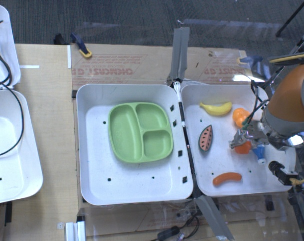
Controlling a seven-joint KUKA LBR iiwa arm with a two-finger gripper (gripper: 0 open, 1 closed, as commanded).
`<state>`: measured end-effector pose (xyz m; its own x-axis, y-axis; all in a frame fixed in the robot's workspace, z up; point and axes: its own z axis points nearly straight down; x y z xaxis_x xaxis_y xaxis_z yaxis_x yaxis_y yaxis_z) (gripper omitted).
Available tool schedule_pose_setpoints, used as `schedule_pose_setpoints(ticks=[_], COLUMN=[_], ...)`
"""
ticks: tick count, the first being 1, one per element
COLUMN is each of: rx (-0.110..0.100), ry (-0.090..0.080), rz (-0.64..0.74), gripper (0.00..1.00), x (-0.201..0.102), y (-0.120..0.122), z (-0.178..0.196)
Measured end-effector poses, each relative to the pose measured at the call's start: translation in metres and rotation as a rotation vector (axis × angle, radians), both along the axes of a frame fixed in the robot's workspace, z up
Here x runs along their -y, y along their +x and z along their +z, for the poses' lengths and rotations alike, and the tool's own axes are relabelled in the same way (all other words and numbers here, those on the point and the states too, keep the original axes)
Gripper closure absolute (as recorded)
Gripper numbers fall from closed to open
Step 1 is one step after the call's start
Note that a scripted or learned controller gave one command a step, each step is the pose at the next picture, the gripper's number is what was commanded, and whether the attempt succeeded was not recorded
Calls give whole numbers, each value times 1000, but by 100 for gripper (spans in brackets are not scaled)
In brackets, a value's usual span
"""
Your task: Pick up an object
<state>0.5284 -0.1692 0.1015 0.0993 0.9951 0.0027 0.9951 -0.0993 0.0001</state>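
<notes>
The right bin [212, 182] holds a yellow banana [216, 108], an orange fruit [240, 116], a watermelon slice [205, 137] and an orange-red sausage [226, 178]. My gripper [242, 138] hangs low at the bin's right side, just below the orange fruit. A small red-orange object [244, 147] lies directly under it and is partly hidden by it. A blue-and-white piece [260, 152] sits right beside the gripper, on its right.
The left bin [92, 185] carries a green divided plate [140, 132]. A raised divider [181, 129] separates the two bins. The arm's grey body and orange band [291, 97] cover the right bin's far right edge.
</notes>
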Motion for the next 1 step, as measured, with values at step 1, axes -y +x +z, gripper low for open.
schedule_pose_setpoints(ticks=[1], rx=[-2], ry=[-4], rz=[-123], gripper=[100], x=[-19], y=[64], z=[78])
